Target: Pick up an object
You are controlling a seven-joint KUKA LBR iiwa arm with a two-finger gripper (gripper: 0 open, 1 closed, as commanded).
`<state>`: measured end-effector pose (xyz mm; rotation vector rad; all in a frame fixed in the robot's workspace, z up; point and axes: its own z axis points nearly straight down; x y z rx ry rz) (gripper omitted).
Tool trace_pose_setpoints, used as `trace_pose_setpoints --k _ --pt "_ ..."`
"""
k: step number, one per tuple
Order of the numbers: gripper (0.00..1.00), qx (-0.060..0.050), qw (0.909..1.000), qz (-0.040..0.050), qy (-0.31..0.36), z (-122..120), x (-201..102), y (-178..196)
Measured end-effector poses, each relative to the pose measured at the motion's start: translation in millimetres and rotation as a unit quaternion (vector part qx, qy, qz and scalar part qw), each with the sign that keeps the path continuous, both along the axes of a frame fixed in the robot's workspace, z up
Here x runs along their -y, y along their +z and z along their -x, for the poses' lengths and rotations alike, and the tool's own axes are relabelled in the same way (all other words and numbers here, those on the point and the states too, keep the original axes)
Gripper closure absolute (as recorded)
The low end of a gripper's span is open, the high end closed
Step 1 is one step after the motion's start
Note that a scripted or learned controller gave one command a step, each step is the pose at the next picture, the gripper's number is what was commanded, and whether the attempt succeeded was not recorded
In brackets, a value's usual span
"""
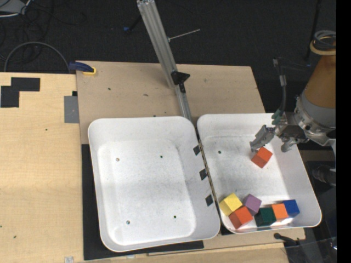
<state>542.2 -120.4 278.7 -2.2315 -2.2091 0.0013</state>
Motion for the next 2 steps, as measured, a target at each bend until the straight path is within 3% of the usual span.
trace_pose_setpoints --k 1,2 --pt "1.00 -0.001 1.0000 -0.0002 -0.001 0 1 9" --pt "1.00 0.004 1.0000 0.0012 0.006 28 2 266"
